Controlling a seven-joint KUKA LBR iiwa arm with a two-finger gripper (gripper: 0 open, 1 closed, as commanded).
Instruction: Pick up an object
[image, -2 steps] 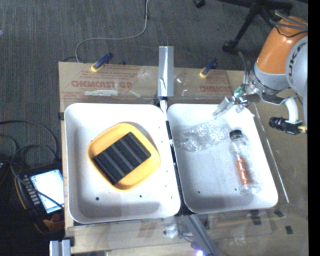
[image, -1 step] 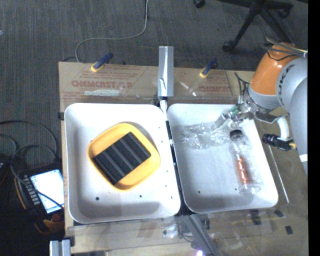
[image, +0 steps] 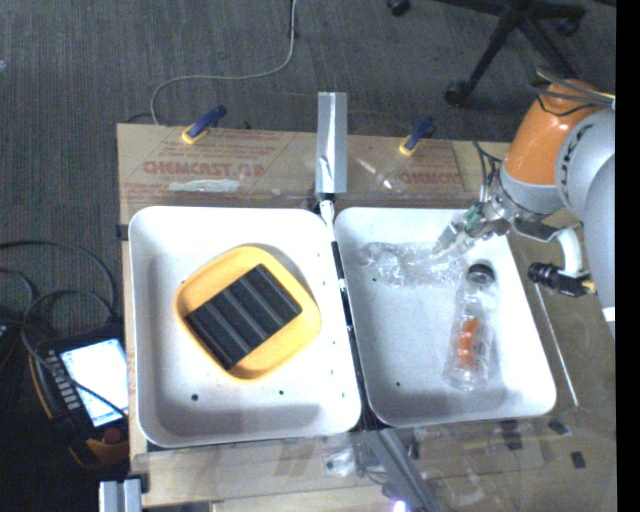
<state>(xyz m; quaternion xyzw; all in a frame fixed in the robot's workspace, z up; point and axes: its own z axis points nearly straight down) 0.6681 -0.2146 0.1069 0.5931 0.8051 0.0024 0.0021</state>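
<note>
A: Where is the arm (image: 575, 150)?

B: At the two o'clock edge of the view, grey with its orange band, reaching toward the right bin (image: 400, 395). The gripper (image: 478, 218) sits over that bin's one o'clock corner.

A: Is it clenched or released?

B: Cannot tell; that end of the arm is too blurred to read.

A: What lies in the right bin?

B: A clear plastic bottle (image: 470, 340) with a dark cap and something orange inside. It lies lengthwise toward the bin's three o'clock side, cap pointing to twelve. A crumpled clear wrapper (image: 410, 263) lies at the bin's twelve o'clock end, its right tip running up beside the gripper.

A: And the left bin (image: 160, 410)?

B: A yellow tray (image: 250, 310) with a dark ribbed insert sits in its middle, turned at a slant.
</note>
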